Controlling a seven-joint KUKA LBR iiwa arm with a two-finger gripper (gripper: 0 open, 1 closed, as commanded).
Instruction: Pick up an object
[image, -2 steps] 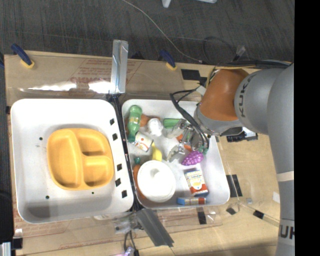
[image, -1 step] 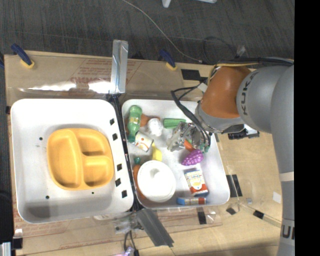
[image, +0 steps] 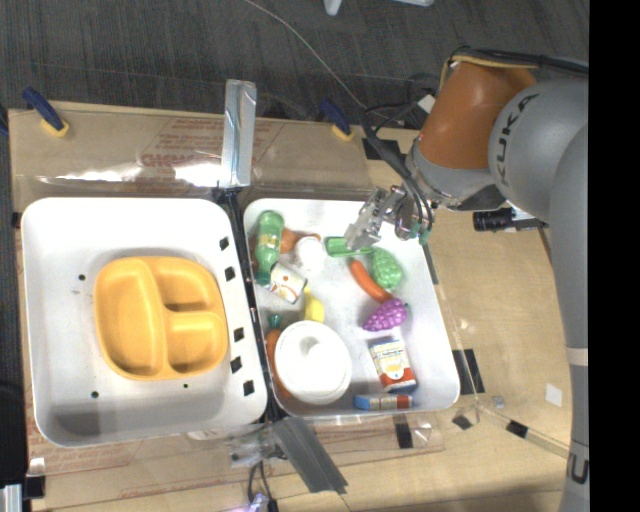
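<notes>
End effector (image: 372, 226): over right bin (image: 437, 300), upper part | Fingers: aperture could not be determined; nothing seen held | Carrot (image: 368, 280): just below end effector, long axis diagonal, beside green vegetable (image: 386, 268).

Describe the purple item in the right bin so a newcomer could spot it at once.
Start at the right bin, the crowded one of the two white bins. Along its right side, look just below the orange carrot and just above the small carton with a red and white label. There lies the bunch of toy grapes, the one purple, knobbly thing among its neighbours.
</notes>
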